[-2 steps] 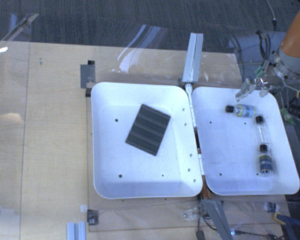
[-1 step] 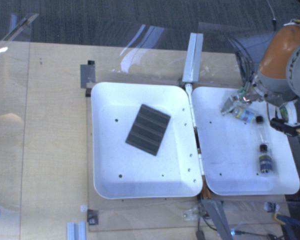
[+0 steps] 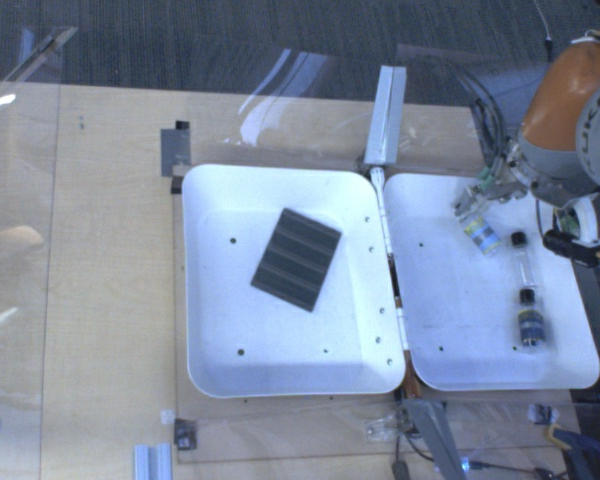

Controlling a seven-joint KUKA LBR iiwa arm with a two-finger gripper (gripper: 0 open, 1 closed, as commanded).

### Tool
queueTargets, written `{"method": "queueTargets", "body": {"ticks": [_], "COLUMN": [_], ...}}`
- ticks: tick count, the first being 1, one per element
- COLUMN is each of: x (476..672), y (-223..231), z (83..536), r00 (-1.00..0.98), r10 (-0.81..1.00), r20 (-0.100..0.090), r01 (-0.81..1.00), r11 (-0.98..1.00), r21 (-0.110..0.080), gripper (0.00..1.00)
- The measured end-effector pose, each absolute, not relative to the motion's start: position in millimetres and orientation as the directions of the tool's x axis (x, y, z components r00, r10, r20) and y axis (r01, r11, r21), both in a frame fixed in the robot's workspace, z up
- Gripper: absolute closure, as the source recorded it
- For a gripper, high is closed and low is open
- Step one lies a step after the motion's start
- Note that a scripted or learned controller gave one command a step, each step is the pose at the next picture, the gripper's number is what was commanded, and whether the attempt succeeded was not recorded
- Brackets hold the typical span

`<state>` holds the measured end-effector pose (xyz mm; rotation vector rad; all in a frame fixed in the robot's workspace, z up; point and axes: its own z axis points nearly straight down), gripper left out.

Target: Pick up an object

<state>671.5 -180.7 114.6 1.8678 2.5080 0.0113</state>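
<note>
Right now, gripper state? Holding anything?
Gripper: over the right bin's far end, just above a small clear bottle. Open or closed cannot be told, and nothing is visibly held.

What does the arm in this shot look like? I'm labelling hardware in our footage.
The arm is grey with a rounded orange band above the wrist. Dark cables run alongside it. Its gripper is a small metallic assembly with greenish details.

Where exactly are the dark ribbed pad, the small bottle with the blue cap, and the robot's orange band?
dark ribbed pad (image 3: 297, 259), camera view, middle of its ridged top, in the left bin.
small bottle (image 3: 529, 329), camera view, its body, right bin near the front.
orange band (image 3: 563, 93), camera view, middle of the band's curved surface.
</note>
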Motion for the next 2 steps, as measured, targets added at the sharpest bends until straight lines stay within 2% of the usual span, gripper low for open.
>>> {"method": "queueTargets", "body": {"ticks": [1, 2], "x": [671.5, 669.6], "y": [-184.5, -168.9], "z": [202.9, 260.2], "r00": [-0.425, -0.696], "r10": [0.905, 0.718], "r20": [-0.008, -0.012], "r01": [0.905, 0.717], "r11": [0.425, 0.697], "r21": [0.010, 0.009], "gripper": [1.00, 1.00]}}
